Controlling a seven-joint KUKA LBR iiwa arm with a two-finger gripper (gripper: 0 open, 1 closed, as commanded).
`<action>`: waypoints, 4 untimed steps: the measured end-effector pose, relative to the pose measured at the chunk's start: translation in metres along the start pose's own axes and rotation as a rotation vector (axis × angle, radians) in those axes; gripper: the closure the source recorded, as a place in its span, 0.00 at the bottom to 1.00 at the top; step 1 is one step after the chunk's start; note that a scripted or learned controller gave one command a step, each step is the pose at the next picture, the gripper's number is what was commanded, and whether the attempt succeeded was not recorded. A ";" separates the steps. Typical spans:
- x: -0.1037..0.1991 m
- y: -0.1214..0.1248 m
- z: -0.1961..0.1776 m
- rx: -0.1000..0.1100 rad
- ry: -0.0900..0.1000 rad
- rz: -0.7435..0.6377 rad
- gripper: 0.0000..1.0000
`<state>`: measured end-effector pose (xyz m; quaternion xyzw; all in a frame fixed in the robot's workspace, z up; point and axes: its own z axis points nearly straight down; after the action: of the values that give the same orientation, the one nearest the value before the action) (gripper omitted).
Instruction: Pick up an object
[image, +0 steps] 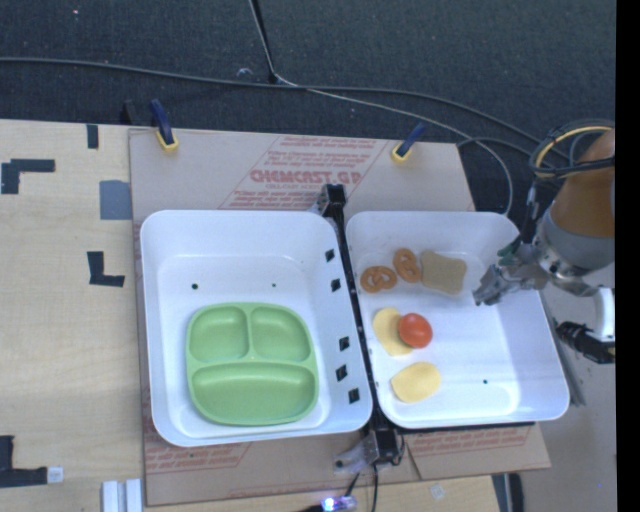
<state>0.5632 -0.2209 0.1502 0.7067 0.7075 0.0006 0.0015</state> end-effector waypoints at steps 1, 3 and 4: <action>-0.001 0.003 -0.043 -0.001 0.000 -0.001 1.00; 0.056 0.007 -0.077 0.005 0.002 -0.005 1.00; 0.109 0.018 -0.084 0.003 0.003 -0.006 1.00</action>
<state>0.5809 -0.1114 0.2346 0.7045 0.7097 0.0006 -0.0004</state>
